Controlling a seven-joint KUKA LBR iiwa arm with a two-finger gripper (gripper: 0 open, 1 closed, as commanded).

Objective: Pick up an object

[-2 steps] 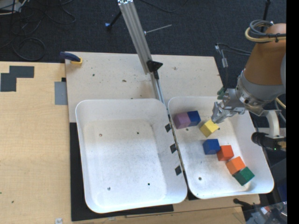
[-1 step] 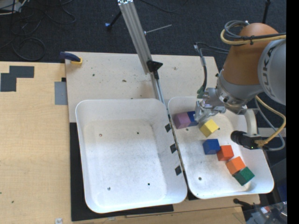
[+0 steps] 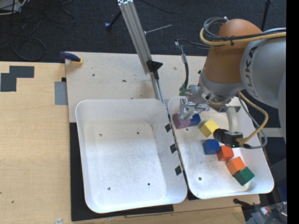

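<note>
My gripper (image 3: 186, 112) hangs low over the far left corner of the right bin (image 3: 205, 190), under the grey arm with its orange band. Directly beneath its tip, by the bin's left wall, lies a purple block (image 3: 180, 122). The gripper touches or nearly touches this block, and I cannot make out a grasp. A small blue block (image 3: 195, 119) sits just right of the purple one. Further right and nearer lie a yellow block (image 3: 209, 127), a blue block (image 3: 211, 146), a red-orange block (image 3: 225, 152), an orange block (image 3: 235, 164) and a green block (image 3: 244, 175).
The left bin (image 3: 93, 125) stands beside the right one, with black clips along the shared wall (image 3: 173, 148). A slanted aluminium post (image 3: 140, 45) rises behind the bins. A cable with a black connector (image 3: 229, 138) hangs from the wrist over the blocks.
</note>
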